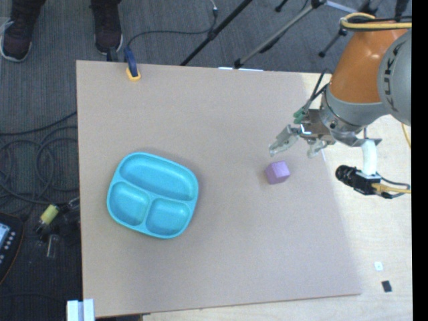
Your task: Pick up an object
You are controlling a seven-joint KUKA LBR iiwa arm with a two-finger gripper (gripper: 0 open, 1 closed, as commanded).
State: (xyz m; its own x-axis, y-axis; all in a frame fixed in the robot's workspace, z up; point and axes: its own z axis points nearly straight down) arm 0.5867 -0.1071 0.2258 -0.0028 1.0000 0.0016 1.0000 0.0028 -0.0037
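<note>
The claw (298,143) hangs out from the grey and orange arm (364,72) on the right side, its two fingers spread apart with nothing between them. One finger (281,143) reaches toward the left and a little down, the other (315,148) sits back nearer the wrist. Just below and to the left of that leading finger lies a small purple block (277,172), near the claw but not touching it, resting flat on the tan worktop (221,246).

From where I stand, the block looks like the obvious thing to go for, and the job now seems to be lining up before coming down. The claw is off to the upper right of the block, not over it, so I would want it shifted down and left until the block sits squarely under the gap. The block lies a bit turned against the worktop's edges, so the fingers would do well to meet two opposite flat faces, not corners. Coming down too early risks a fingertip landing on top and knocking it aside.

Well apart on the left sits a blue tray (155,194) with three compartments, out of the way. A yellow and blue clamp (132,65) grips the far edge of the worktop.
</note>
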